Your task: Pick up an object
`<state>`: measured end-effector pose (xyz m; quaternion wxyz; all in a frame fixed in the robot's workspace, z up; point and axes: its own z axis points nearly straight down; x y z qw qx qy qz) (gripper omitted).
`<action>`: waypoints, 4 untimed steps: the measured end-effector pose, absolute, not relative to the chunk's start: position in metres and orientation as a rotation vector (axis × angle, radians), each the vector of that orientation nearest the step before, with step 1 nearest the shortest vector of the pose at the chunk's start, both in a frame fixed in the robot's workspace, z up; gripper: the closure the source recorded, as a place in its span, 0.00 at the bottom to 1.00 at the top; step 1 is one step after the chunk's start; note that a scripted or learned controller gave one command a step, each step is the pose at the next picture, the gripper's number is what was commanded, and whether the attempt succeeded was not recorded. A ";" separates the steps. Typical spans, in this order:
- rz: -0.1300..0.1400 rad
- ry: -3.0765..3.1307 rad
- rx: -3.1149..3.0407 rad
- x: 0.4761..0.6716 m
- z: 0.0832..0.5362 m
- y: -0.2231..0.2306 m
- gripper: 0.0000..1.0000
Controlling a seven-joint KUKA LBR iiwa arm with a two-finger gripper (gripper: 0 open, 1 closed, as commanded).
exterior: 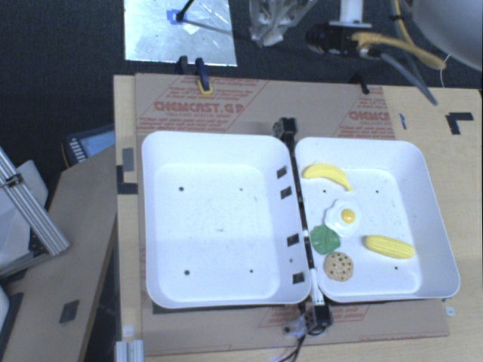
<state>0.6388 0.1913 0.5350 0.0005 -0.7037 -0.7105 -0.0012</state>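
Observation:
Several toy foods lie in the right bin (423,202). A yellow banana (326,173) rests near its back left corner. A fried egg (345,218) sits in the middle, touching a green leaf (324,238) at its lower left. A round cookie (338,265) lies near the front wall, just below the leaf. A yellow corn cob (389,246) lies to the right of the cookie. My gripper (276,17) hangs high above the bench, beyond the back edge of the bins and far from all the objects, with nothing visibly in it.
The left bin (158,202) adjoins the right one along a black-clipped seam (296,202). A shiny metal sheet (179,21) lies on the dark floor at the back left. Cables and hoses (392,47) trail at the back right. An aluminium rail (30,210) leans at the far left.

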 end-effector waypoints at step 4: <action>-0.016 -2.230 -2.220 0.647 0.522 0.234 1.00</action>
